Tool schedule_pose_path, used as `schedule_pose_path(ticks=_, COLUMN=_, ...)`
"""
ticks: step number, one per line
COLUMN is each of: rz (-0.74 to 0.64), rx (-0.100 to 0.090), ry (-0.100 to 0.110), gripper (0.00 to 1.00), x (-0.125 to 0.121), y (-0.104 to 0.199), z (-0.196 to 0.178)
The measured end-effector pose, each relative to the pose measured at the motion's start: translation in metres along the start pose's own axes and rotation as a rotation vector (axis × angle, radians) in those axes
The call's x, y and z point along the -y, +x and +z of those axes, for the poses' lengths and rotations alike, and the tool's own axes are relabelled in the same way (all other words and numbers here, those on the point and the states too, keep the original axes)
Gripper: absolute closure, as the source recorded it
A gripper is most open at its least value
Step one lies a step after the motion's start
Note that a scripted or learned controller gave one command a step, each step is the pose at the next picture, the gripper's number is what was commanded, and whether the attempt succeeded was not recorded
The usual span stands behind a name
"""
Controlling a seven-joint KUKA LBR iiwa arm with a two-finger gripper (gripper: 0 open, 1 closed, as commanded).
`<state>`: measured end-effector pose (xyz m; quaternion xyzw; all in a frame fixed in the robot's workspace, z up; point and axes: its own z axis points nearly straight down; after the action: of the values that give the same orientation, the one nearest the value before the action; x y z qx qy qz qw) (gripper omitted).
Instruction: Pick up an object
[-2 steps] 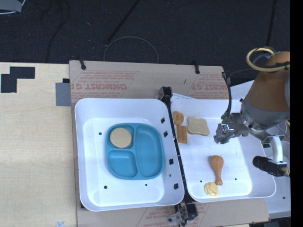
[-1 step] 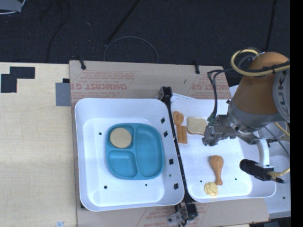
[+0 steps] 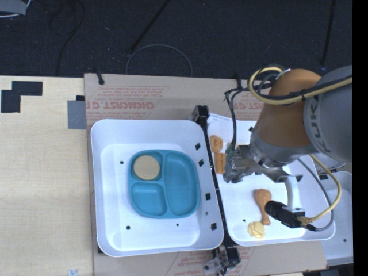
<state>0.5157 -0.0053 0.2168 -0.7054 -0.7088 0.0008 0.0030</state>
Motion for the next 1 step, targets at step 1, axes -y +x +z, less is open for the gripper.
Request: schedule_pose_path(ticks=1, rz=0.000, rx=0.001, ry=-0.003, gripper=1.00, x=0.0016, y=0.0495, z=-0.0118)
